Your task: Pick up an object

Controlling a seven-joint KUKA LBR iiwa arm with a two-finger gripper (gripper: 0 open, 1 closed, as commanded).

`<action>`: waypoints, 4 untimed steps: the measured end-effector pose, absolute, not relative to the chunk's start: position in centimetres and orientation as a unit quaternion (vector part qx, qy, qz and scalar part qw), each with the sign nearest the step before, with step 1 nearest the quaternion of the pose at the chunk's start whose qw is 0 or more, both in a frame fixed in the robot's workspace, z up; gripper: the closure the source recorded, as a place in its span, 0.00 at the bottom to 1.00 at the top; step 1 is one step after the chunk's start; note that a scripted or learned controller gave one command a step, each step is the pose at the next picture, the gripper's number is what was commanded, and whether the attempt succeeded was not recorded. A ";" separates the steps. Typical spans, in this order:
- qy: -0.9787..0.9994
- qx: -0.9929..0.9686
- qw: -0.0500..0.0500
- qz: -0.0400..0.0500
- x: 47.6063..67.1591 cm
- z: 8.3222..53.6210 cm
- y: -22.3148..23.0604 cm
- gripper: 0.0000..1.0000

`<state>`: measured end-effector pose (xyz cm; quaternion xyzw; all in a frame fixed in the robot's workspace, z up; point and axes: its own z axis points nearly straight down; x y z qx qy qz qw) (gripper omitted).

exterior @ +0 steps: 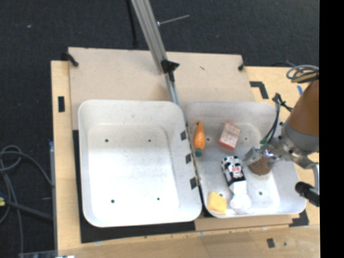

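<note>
The right bin [279, 117] holds several small objects. An orange carrot toy [199, 136] lies by its left wall, with a pink box [229, 136] near the middle. A black-and-white toy [233, 169] lies above a white lump [240, 200], and a yellow block [217, 202] sits in the front left corner. A brown round object [260, 167] rests on the bin floor right of centre. My gripper [262, 156] is low over the brown object and partly covers its top. Whether it touches the object is unclear.
The left bin [91, 117] lies beside the right one. A slanted metal bar [152, 31] rises behind the bins. The grey and orange arm [303, 120] comes in over the right bin's right side. Cables lie at the far left [16, 165].
</note>
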<state>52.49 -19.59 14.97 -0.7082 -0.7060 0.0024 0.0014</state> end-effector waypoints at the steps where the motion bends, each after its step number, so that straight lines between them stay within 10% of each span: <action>1: -0.708 -0.706 -0.008 -0.005 53.1 12.7 -19.8 0.00; 2: -0.706 -0.708 -0.009 -0.007 53.2 13.5 -19.7 1.00; 4: -0.709 -0.705 -0.003 -0.002 54.4 23.6 -19.6 1.00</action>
